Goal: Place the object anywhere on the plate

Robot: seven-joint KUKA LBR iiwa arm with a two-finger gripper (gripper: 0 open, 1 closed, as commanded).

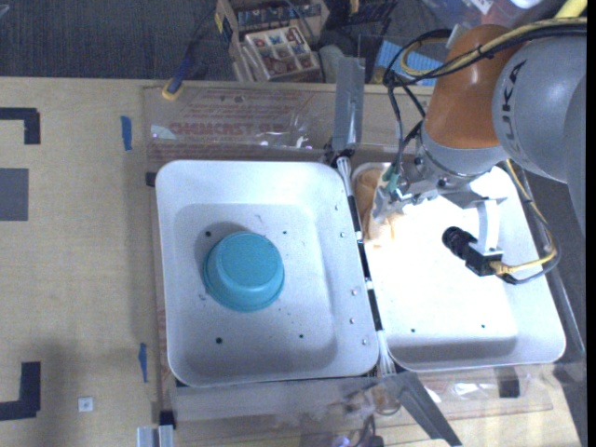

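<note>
Inside the left bin [186, 194], slightly left of centre, a round light-blue plate [244, 270] is seen lying upside down, its raised base uppermost. Over the right bin [521, 343], the gripper [396, 194] is positioned near the far-left corner.

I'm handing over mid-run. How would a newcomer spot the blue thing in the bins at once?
Start at the left white bin, away from the arm. A little left of its middle sits the round blue bowl-like piece, apparently upside down. It is the bin's one coloured thing on a plain white floor.
</note>
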